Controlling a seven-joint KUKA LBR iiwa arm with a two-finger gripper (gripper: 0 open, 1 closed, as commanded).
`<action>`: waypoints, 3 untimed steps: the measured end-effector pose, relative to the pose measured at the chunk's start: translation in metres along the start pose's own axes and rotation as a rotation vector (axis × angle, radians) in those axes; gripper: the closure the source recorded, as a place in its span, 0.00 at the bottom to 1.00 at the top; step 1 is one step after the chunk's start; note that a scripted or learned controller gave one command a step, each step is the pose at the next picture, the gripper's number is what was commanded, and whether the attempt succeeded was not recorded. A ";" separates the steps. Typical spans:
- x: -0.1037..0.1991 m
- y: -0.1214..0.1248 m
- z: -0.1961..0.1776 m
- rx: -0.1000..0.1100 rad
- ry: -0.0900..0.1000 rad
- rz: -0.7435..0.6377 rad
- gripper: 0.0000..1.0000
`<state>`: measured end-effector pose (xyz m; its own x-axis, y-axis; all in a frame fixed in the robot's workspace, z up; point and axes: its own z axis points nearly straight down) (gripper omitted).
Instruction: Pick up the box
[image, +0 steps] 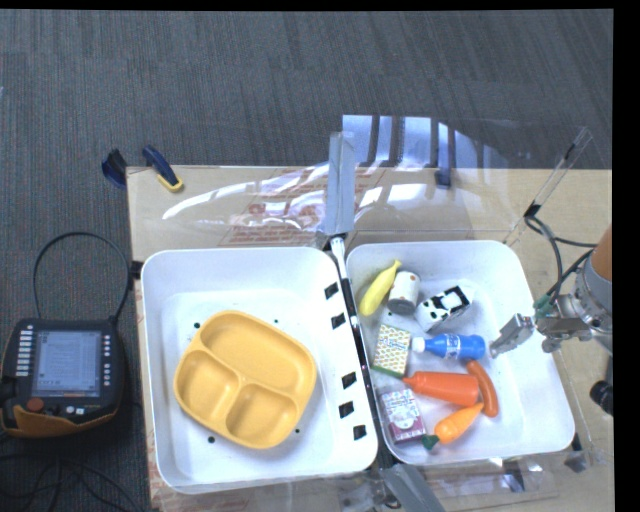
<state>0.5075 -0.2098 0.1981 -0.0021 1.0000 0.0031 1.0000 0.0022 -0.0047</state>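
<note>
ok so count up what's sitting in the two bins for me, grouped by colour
Yellow: 2, tray, banana
Orange: 3, carrot, bottle, sausage
Blue and white: 1, tube
Black and white: 1, cow
White: 1, cup
Boxes, mixed print: 2, green one, pink one
Total: 10

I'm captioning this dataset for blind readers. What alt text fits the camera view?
Two white bins sit side by side on a bench: the left bin holds a yellow divided plate, the right bin a jumble of toy food, including a banana, carrots, a blue bottle and small boxes. The gripper hovers at the right bin's right side.
</note>
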 end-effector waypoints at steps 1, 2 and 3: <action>0.035 0.044 0.052 0.000 0.000 -0.056 0.00; 0.076 0.045 0.108 0.000 -0.001 -0.106 0.00; 0.076 0.044 0.100 0.003 0.002 -0.103 1.00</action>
<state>0.5513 -0.1332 0.0982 -0.1048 0.9945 0.0057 0.9945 0.1048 -0.0071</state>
